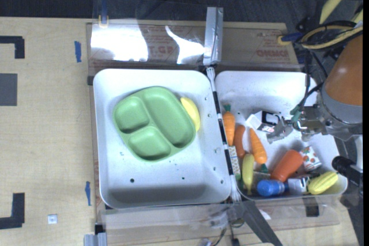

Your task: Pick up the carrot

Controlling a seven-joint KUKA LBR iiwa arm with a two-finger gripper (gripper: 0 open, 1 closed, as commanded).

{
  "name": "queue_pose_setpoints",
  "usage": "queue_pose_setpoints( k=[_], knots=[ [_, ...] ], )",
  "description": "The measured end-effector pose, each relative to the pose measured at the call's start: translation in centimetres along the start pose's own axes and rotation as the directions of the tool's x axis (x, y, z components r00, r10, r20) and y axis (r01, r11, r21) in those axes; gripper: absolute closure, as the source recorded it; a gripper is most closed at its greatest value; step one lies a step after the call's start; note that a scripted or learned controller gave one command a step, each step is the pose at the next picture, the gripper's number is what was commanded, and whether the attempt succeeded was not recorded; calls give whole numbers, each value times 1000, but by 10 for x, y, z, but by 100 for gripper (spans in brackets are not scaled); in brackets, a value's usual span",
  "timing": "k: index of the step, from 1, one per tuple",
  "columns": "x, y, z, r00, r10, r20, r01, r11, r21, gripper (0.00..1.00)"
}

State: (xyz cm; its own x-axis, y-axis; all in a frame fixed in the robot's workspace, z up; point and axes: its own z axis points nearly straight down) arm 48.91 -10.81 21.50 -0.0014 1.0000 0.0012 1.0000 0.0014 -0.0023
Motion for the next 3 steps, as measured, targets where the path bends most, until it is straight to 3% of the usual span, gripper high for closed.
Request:
queue_pose_setpoints(
  k=[1,2,3],
  knots=[
    [14,59,108,1000,9,1,-9,1000,-2,0],
    [17,108,30,973,-232,3,232,973,-5,0],
    [6,86,99,778,-628,25,629,777,-22,0]
  ],
)
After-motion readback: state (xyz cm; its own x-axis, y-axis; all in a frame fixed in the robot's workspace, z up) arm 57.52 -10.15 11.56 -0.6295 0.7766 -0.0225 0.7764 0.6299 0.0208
